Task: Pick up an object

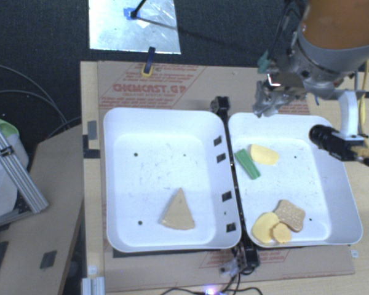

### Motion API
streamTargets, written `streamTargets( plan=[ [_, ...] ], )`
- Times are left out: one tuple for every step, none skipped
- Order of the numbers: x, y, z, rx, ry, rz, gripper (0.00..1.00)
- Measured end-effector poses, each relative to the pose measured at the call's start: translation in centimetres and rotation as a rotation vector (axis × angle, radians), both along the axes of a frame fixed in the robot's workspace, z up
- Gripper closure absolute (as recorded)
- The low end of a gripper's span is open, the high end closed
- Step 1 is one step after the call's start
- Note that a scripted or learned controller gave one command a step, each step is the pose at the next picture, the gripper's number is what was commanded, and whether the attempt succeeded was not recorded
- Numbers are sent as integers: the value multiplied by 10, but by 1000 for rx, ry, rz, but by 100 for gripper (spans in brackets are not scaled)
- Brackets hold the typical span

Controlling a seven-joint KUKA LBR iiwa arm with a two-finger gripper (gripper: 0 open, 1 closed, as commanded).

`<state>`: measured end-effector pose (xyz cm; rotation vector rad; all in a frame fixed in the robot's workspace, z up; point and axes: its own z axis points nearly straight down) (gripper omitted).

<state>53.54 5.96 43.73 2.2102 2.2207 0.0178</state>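
Overall, two white bins side by side: the left bin (120,128) has one tan triangular wedge (178,212); the right bin (338,183) has five pieces — one green stick (247,163) touching one yellow chunk (264,155), plus one brown cracker (290,214) overlapping two yellow slices (270,228) near the front. Gripper (269,105) hangs over the right bin's back rim, nothing visibly in it; can't tell its grip state.

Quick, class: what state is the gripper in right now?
Gripper: cannot be told; it hangs above the far rim of the right bin.
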Motion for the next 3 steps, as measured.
streamTargets(
  plan=[
    [-50, 1, -84, -2, 21, -4, 100],
    [-48, -63, -66, -4, 9, -9, 100],
    [-48, -24, -62, -1, 11, 2, 100]
  ],
)
